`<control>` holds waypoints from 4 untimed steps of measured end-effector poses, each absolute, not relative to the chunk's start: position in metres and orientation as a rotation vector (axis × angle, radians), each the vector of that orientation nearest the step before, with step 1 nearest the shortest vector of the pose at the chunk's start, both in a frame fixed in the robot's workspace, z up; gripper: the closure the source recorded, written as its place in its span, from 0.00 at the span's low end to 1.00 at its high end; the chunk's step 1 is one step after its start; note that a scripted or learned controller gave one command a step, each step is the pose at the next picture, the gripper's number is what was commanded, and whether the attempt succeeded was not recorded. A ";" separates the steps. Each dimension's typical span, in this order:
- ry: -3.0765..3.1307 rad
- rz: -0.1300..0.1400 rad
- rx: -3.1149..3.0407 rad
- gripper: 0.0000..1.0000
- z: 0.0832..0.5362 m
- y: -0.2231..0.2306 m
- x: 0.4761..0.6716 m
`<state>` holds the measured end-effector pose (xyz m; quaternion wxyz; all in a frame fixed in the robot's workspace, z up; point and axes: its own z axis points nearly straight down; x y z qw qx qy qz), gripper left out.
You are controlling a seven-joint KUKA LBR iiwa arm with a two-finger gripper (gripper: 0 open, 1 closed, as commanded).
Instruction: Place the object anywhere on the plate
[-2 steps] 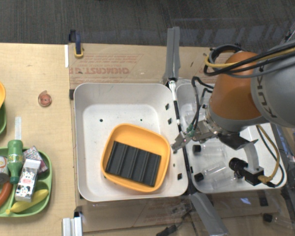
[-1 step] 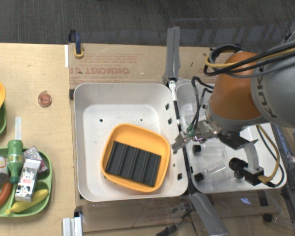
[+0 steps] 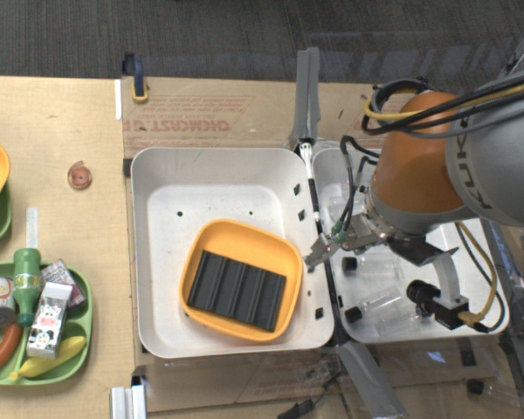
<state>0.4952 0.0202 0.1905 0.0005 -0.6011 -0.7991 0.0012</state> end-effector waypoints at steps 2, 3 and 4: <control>-2.510 0.004 -1.888 0.00 0.191 0.020 0.495; -2.510 0.004 -1.888 0.00 0.191 0.020 0.495; -2.510 0.004 -1.888 0.00 0.191 0.020 0.495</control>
